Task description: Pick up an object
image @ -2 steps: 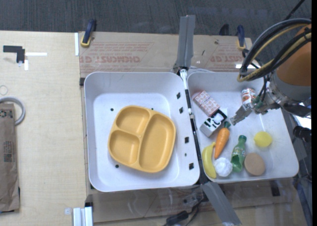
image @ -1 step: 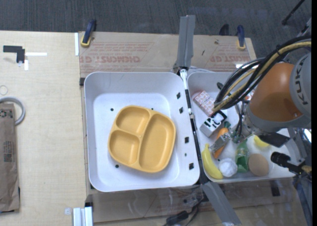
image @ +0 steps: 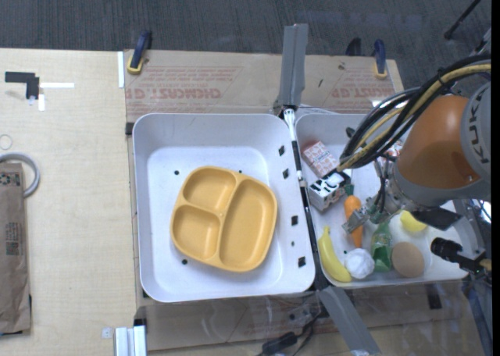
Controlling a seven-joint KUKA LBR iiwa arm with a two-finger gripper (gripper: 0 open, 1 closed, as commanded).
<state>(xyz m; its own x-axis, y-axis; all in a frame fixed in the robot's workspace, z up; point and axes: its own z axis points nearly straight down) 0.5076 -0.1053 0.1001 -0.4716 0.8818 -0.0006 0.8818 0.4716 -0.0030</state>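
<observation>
hovering low over the right bin (image: 341, 122), claw (image: 373, 214) sits among the clutter; its grip state cannot be told. carrot (image: 354, 211) lies just beside it: probably light, stiff, smooth plastic, so pinch across its thick middle.

The right bin (image: 312, 132) holds a small clutter. A banana (image: 333, 257) lies along its left wall near the front, a white ball (image: 360, 263) touching it. Beside that sit a green item (image: 382, 251) and a tan egg (image: 408, 259). An orange carrot (image: 354, 214) stands mid-bin, a red-patterned box (image: 319, 157) further back, and a lemon (image: 412, 223) lies rightward.
</observation>
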